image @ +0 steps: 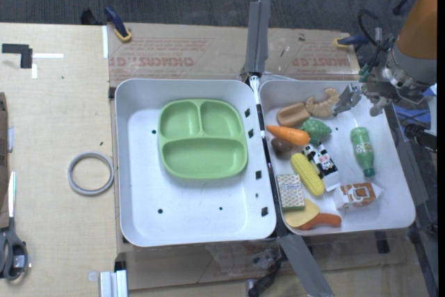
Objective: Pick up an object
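Arm poised over the right bin's far edge, nothing picked yet.

Camera view: the tool (358, 95) hangs at the far right of the right bin (400, 215), just beside a tan toy (321, 103) and a brown bread-like piece (292, 113); I cannot tell whether it is spread or pressed together (it is small and cluttered here), and nothing shows between its tips. The candidates lie in that bin: a carrot (286, 135), a corn cob (306, 173), a green bottle (361, 149) and a small carton (358, 195). The left bin (132, 212) holds 1 green divided plate (203, 138). On the counter (49, 122), well apart, rests a tape ring (90, 172). My reading: this is the approach step; next the tool should settle on 1 item, likely the tan toy, and descend squarely.
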Motion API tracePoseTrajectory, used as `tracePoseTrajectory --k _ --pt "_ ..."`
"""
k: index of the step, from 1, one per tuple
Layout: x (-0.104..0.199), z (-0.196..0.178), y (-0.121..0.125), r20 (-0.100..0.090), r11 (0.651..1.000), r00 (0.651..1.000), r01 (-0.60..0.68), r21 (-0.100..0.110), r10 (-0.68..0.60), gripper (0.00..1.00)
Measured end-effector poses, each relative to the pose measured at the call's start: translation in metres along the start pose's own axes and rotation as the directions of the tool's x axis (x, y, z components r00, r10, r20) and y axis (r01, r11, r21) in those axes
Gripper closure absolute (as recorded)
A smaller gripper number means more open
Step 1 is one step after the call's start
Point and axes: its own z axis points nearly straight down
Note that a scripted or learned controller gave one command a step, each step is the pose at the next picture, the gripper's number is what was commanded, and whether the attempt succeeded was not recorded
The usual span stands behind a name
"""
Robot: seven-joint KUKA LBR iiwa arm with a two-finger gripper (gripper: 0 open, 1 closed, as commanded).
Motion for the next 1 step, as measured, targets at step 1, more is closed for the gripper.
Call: tracePoseTrajectory --k 1 --pt "0.0641 0.0876 -0.0333 0.0 0.999 0.999 0.035 0.001 -0.035 0.0"
